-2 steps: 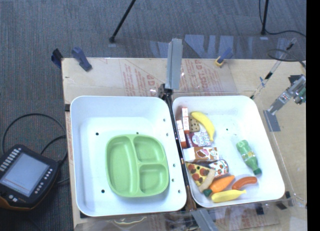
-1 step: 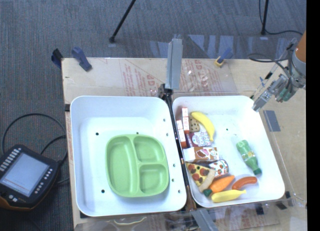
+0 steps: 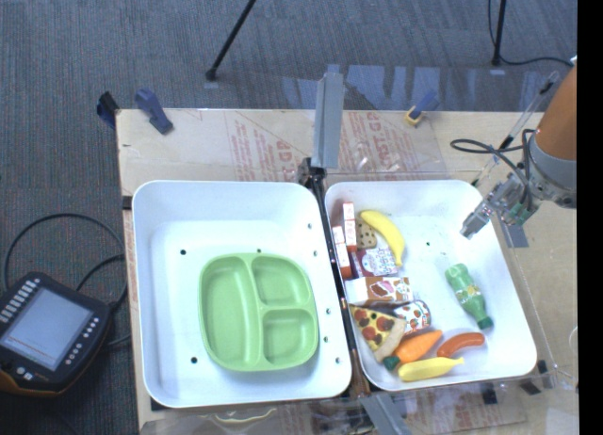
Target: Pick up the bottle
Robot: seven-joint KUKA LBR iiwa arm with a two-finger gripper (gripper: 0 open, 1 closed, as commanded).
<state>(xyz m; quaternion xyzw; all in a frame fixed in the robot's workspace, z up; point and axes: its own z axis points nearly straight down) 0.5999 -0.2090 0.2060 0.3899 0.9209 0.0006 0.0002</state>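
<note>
Approach step is being run, by the look of it; gripper [image 3: 492,217] is being held above the right bin [image 3: 429,200], nothing gripped, opening can't be told; bottle [image 3: 468,296] is lying near the bin's right wall, at gripper's 7 o'clock; a descent onto it is being called for next.

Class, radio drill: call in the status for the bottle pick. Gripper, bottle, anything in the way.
Gripper above right bin's far right corner, holding nothing. Green bottle lying flat below it, apart from the toy food. Nothing between them.
</note>
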